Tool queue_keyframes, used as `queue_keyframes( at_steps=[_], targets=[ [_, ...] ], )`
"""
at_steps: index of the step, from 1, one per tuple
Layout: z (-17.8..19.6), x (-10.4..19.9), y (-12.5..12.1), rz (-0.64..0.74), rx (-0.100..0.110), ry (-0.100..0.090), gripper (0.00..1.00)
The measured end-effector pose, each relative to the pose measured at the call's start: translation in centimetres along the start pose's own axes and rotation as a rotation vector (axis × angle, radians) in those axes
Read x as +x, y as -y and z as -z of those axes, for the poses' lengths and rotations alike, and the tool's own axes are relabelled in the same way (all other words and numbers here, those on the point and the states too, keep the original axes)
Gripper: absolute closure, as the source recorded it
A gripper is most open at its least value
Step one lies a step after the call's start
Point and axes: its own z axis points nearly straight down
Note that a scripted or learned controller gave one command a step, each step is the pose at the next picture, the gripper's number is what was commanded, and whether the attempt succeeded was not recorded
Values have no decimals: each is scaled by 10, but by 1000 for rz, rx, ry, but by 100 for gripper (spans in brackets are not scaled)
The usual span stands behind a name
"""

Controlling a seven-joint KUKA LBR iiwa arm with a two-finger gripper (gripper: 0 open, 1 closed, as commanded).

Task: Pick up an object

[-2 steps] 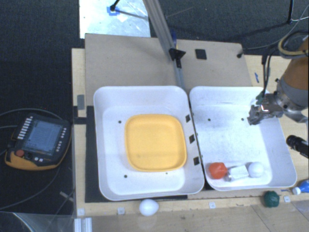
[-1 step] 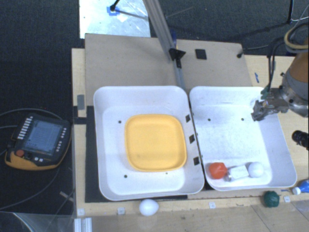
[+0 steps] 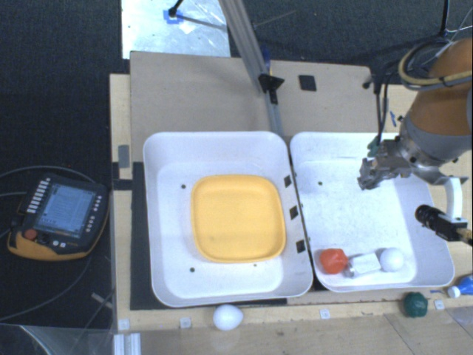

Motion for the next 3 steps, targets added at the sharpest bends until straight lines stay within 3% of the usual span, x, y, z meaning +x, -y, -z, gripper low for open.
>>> queue_keyframes(
  at_steps=[3],
  targets=[
    [11, 175, -3, 1, 0, -1, 100]
  ],
)
